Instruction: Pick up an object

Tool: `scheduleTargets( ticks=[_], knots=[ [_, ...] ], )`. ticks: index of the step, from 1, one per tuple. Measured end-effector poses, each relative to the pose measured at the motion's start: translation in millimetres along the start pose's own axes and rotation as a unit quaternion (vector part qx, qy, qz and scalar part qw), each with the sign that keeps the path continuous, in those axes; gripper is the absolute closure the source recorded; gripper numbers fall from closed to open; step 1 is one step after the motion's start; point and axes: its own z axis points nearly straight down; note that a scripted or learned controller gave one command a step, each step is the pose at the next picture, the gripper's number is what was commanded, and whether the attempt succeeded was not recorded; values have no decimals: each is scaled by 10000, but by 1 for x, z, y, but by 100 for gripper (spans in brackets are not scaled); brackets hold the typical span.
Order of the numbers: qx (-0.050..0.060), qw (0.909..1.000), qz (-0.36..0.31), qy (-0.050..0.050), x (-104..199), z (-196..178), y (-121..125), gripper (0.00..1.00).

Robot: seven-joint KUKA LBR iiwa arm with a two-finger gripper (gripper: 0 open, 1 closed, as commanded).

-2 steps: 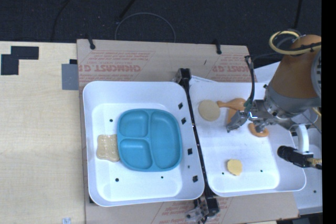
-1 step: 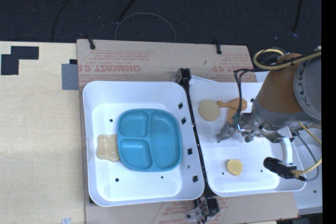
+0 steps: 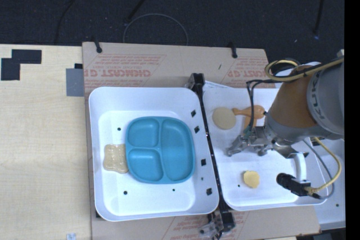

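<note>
Hovering low in the right bin [image 3: 233, 185], the gripper [image 3: 239, 146] sits between the disc [image 3: 224, 118] and the lump [image 3: 251, 179], apparently touching neither. Nothing shows in its grasp, and you cannot tell from this slant whether it is wide or narrow.

Your main risk is a close on bare floor, since both nearest things lie off to either side of it. The disc is flat and thin, so a descent could scrape the bin and slide it away rather than catch its edge. The lump is small and rounded, and would likely squirt out of an off-centre pinch. The orange piece [image 3: 251, 112] lies just beside the disc and close under the arm [image 3: 298, 107], so a reach there could knock both.

The disc looks matte and tan. The lump is yellow and smooth-looking. The orange piece seems glossy and tapered.

In the left bin [image 3: 107, 121], well apart, a smooth blue divided plate [image 3: 160, 150] touches a pale, porous-looking sponge [image 3: 115, 158].
</note>
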Motion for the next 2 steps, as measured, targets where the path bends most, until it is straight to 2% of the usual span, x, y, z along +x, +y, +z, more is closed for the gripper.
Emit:
scheduleTargets(
  ticks=[1, 2],
  knots=[
    [-4, 10000, 28, 1, -1, -12, 0, 100],
    [-34, 10000, -7, -7, -4, -74, 6, 100]
  ],
)
